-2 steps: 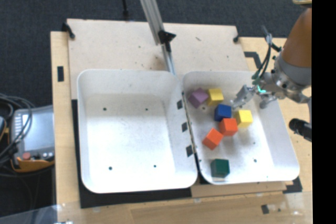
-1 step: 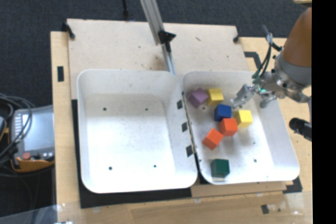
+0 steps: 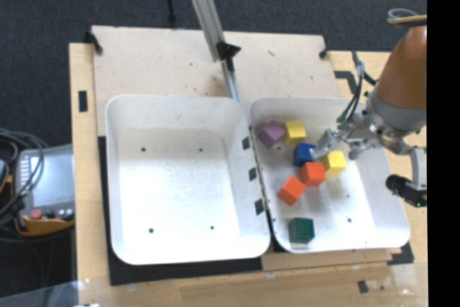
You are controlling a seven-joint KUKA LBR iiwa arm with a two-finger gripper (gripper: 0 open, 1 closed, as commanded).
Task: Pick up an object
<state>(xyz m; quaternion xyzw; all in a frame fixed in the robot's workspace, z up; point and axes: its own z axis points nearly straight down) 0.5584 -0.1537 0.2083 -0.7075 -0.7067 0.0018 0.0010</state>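
Observation:
The right bin (image 3: 374, 223) holds several cubes. A purple cube (image 3: 272, 133) and a yellow cube (image 3: 295, 130) lie at its far left. A blue cube (image 3: 304, 153), a red cube (image 3: 313, 172) and an orange cube (image 3: 292, 190) run down the middle. A second yellow cube (image 3: 335, 162) sits just right of the blue one. A green cube (image 3: 302, 230) rests near the front rim. My gripper (image 3: 329, 144) reaches in from the right, low over the bin, with its tip between the blue cube and the second yellow cube.
The left bin (image 3: 180, 176) stands beside the right one, sharing a middle wall. A slanted metal rail (image 3: 205, 3) rises from the bench behind the bins. A grey device with cables (image 3: 36, 187) sits off the bench at the left.

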